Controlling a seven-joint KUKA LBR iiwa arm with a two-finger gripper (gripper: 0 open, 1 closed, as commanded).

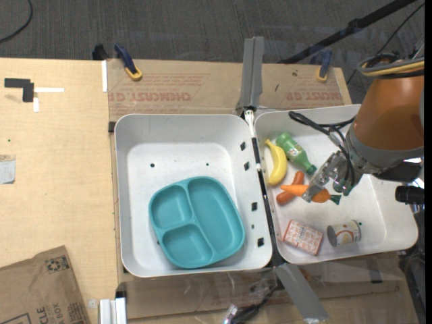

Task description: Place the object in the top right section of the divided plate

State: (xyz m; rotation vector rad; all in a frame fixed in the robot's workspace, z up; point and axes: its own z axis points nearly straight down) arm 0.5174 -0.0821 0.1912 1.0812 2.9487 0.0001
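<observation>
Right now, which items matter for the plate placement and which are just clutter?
In play:
- divided plate, left bin
- end effector, over the right bin
- carrots, nearest it, likely the pick

Lying about:
- banana
- green bottle
- small box
- can

Arm (395,110) cut off at right edge; carrot (322,196) partly hidden behind fingers (322,181).
</observation>
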